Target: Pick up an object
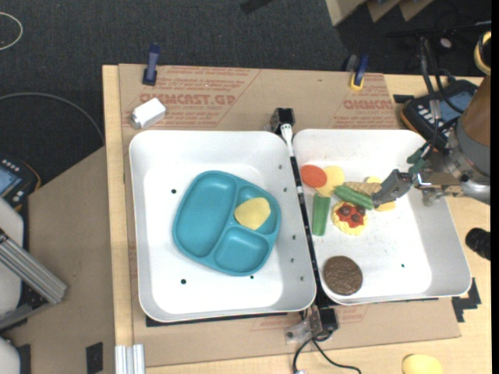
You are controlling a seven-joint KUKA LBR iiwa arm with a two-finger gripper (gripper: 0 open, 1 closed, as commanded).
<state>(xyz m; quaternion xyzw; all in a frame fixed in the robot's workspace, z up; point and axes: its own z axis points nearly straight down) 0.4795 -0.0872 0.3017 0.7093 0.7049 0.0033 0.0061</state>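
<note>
My gripper (387, 192) reaches in from the right and hangs low over the middle of the right bin (440, 283). Its tip is at the right end of a dark green toy vegetable (355, 195), beside a small yellow piece (387, 206). Just left lie a round pizza-like piece (348, 217), a light green cucumber (320, 213), an orange-red round piece (314, 176) and a pale yellow piece (334, 176). A brown round patty (342, 275) sits near the bin's front edge. I see nothing lifted off the bin floor.
The left bin (156, 287) holds a blue divided plate (195, 224) with a yellow piece (253, 213) in one compartment. A black divider clip (284, 120) sits between the bins. A white block (148, 113) lies on the cardboard behind the left bin.
</note>
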